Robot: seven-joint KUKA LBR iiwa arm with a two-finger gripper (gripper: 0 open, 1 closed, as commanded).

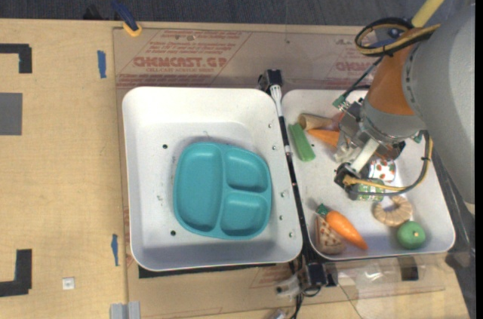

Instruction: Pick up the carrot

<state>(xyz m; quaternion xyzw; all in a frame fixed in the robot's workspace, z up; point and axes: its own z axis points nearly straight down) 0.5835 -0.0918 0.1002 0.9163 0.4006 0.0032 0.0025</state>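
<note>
Nearest, along the front edge of the right bin [445,231], lies the carrot [346,229]: a short, plump orange cone with a small green tuft at its thick end. The tuft points up and left and the tapered tip points down and right. It rests against a brown speckled piece [327,240] at the bin's front left corner. Just to its right sit a green ball-like fruit [411,235] and a tan ring-shaped piece [392,210].

Farther back, mid-bin, the gripper [349,146] hangs well apart from the carrot; whether it is spread or pressed together cannot be told. Beside it to the left lie an orange wedge-shaped piece [324,135] and a green stick [303,142] by the bin's left wall.

Across the divide, the left bin [143,159] holds a teal divided plate [223,189].
</note>
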